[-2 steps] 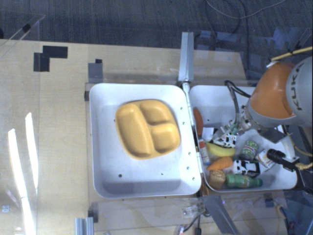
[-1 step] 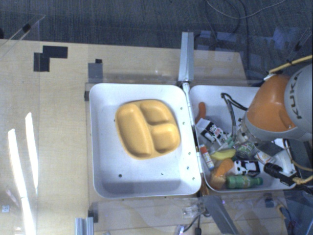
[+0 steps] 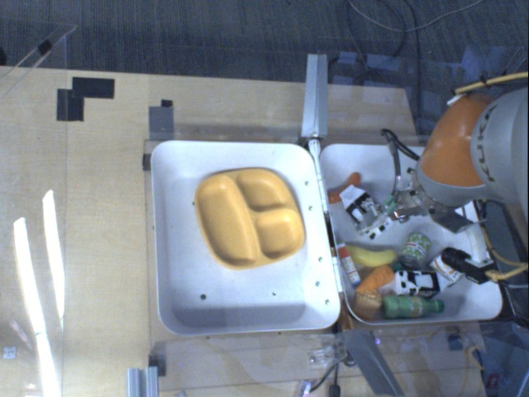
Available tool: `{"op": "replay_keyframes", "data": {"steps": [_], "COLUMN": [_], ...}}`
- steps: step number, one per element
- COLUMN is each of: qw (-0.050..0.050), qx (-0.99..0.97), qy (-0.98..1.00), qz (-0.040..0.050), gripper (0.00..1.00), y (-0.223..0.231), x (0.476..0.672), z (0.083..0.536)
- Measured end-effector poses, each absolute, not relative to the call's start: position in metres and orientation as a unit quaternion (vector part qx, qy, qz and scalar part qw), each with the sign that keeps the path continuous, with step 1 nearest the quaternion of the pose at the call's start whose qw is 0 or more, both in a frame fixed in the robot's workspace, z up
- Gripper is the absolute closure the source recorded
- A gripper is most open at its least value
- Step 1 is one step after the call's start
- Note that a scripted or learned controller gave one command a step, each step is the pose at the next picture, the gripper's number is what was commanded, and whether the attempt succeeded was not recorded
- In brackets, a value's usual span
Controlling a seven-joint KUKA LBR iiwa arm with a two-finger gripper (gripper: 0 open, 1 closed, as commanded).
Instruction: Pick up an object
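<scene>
A: Where are the objects lying?

B: In the right bin [image 3: 493, 304]: a banana [image 3: 372, 255], a green bottle [image 3: 412, 306], a carrot [image 3: 376, 278] and a black-and-white toy [image 3: 415, 282] are crowding its near side.

A: And the hand [image 3: 382, 216]?

B: It is hanging low over the bin's middle, just above the banana; I cannot tell how its grip is standing.

A: The left bin [image 3: 178, 304]?

B: It is carrying a yellow divided tray [image 3: 248, 216], resting on the pale counter [image 3: 83, 222].
</scene>
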State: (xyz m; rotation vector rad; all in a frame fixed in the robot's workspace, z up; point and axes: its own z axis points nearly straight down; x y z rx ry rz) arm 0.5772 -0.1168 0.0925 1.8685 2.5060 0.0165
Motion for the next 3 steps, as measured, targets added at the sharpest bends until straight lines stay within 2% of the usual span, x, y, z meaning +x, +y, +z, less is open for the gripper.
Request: {"op": "replay_keyframes", "data": {"steps": [1,2,3], "qw": [0.005,0.009,0.004], "qx": [0.578,0.574,0.579], "qy": [0.816,0.819,0.815], "qz": [0.0029,0.0047,0.0026], "gripper": [0.0,1.0,1.0], "y": [-0.096,-0.095,-0.04], "x": [0.593,0.596,0.66], "z": [0.088,0.101,0.225]}}
